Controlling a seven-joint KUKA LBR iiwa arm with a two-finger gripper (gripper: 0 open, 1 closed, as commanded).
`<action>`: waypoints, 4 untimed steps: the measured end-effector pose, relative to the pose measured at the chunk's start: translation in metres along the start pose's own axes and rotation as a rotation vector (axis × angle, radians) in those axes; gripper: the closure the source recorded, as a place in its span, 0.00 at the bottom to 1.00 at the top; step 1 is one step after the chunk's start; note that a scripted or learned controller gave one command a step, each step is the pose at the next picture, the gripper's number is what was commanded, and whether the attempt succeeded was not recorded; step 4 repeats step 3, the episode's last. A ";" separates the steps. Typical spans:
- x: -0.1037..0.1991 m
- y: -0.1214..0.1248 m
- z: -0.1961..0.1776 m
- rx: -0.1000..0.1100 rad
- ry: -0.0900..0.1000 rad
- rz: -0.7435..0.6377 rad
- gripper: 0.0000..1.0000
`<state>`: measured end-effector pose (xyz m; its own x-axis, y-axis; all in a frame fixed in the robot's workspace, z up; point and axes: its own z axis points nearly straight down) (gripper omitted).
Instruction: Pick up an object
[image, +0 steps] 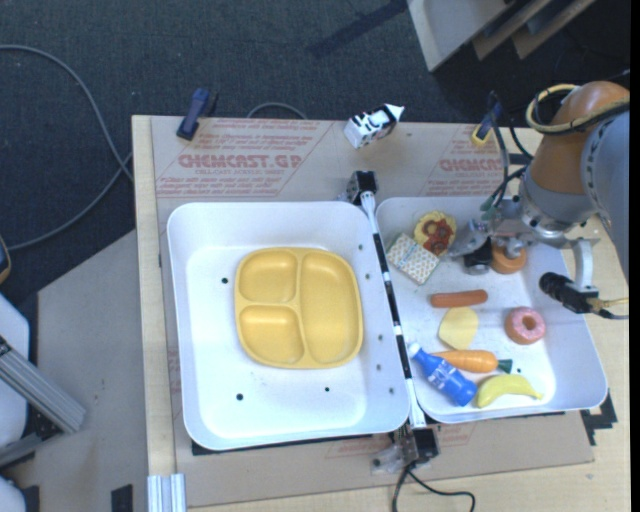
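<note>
My gripper hangs low over the back of the right bin, with the arm coming in from the right. A small orange round object lies right beside it, touching or nearly so. To the gripper's left are a pizza slice toy and a checkered waffle piece. Nearer the front lie a sausage, a yellow slice, a pink donut, a carrot, a blue bottle and a banana.
The left bin holds a yellow divided plate. A raised divider rail runs between the bins. A clip and a small black-and-white item sit on the cardboard behind the bins.
</note>
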<state>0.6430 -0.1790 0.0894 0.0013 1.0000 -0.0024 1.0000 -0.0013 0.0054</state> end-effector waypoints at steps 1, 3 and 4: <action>-0.001 0.001 -0.011 -0.006 -0.006 -0.003 1.00; 0.105 -0.040 -0.097 0.005 0.003 -0.003 1.00; 0.105 -0.040 -0.097 0.005 0.003 -0.003 1.00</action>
